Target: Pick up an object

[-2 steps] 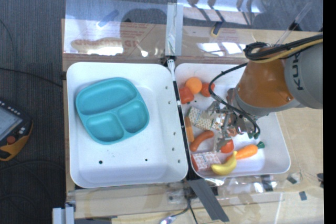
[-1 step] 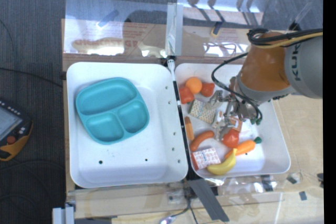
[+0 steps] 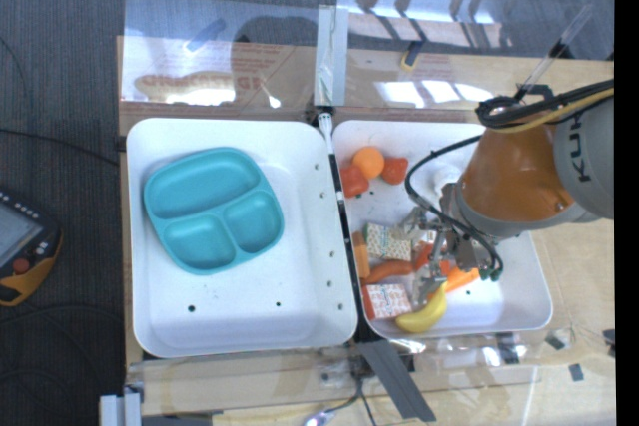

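A teal divided plate (image 3: 212, 210) lies in the left bin (image 3: 190, 314). At lower centre-right of the frame, in the right bin (image 3: 529, 304), the banana (image 3: 423, 314) likely handles light, soft and bruisable; grip its middle. The gripper (image 3: 436, 259) hangs just above it; whether the fingers are apart, I cannot tell.

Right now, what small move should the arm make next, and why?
Probably a short, straight descent. The tool hangs low in the right bin, directly over the clutter near the banana and an orange piece, with nothing visibly between its fingers.
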